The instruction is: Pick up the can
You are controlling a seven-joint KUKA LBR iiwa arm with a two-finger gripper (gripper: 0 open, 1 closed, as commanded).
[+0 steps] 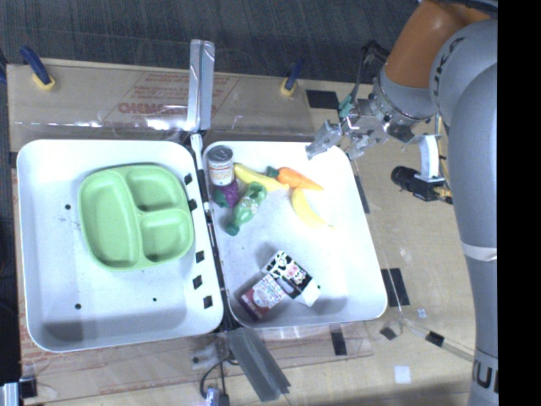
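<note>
1. The gripper [325, 142] is hanging over the top right corner of the right bin [359, 252], and whether it is open or shut cannot be told from this angle; nothing is showing in its grasp.
2. One grey arm [473, 142] with an orange band is reaching in from the right, above the table [414, 227].
3. One carrot [297, 178] is lying nearest the gripper, inside the right bin, with its tip touching one banana [308, 209] just below it.
4. One second yellow piece [254, 176] is lying left of the carrot, and what it is cannot be told.
5. One green bottle [243, 209] is lying tilted below that piece, and one purple object [224, 195] is sitting beside it.
6. One can [220, 166], silver-topped with a red-and-white label, is standing upright at the top left corner of the right bin, touching the purple object and well apart from the gripper.
7. One carton [279, 285] with a cow-spot pattern is lying on its side near the bottom edge of the right bin.
8. Two white bins are sitting side by side; the left bin [51, 294] is holding one green divided plate [135, 216] with three compartments.
</note>
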